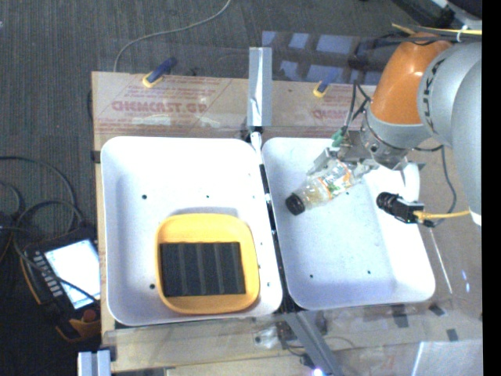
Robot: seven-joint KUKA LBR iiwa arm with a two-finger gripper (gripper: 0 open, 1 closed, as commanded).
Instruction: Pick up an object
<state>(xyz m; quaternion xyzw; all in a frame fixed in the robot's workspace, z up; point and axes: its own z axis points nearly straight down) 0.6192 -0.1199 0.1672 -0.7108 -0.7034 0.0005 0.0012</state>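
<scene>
In the left bin (125, 171) lies a yellow tray with a dark ribbed inset (207, 263), near its front wall. In the right bin (352, 272) a clear plastic bottle (319, 188) with a black cap lies tilted, cap toward the divider. My pincer (350, 160) sits over the bottle's upper end, touching it; whether I am clenched or released I cannot tell. My arm (423, 84) reaches in from the right.

One fixed camera hung above my bench and looked down at a slant, far enough off to take in both shallow white plastic bins (117, 210) side by side. My grey arm with its orange band (407, 84) entered from about two o'clock.
</scene>
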